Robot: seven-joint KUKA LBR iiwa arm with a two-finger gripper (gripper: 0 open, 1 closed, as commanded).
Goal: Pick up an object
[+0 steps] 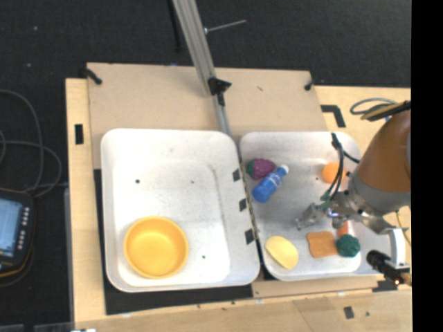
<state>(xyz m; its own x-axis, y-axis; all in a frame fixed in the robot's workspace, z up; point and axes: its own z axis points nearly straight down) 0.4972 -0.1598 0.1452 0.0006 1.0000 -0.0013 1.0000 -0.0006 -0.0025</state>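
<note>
Low over the right bin (291, 144) hangs the gripper (320, 213), and whether it stands wide, narrow or closed on anything I cannot tell, since the metal parts blur together; nothing visibly sits in it. Just off it toward 5 o'clock lies an orange block (320, 244), with a green ball (348, 246) beside that, further to 4 o'clock. At about 7 o'clock from the gripper rests a pale yellow lemon-like piece (282, 252). Toward 10 o'clock lies a blue bottle (269, 184), touching a purple lump (261, 167) above it. Up at 1 o'clock an orange ball (331, 172) peeps out beside the arm (384, 161). Any of these could serve as the thing to lift. Well apart, at 9 o'clock, the left bin (166, 144) holds a yellow bowl (156, 246). The risk, as I judge it, is closing on bare floor between the pieces, or nudging the block into the green ball so both slide off; the round things may also roll from a pinch. Counted: two bins, one bowl, one bottle, one purple lump, one lemon piece, one block, two balls.
</note>
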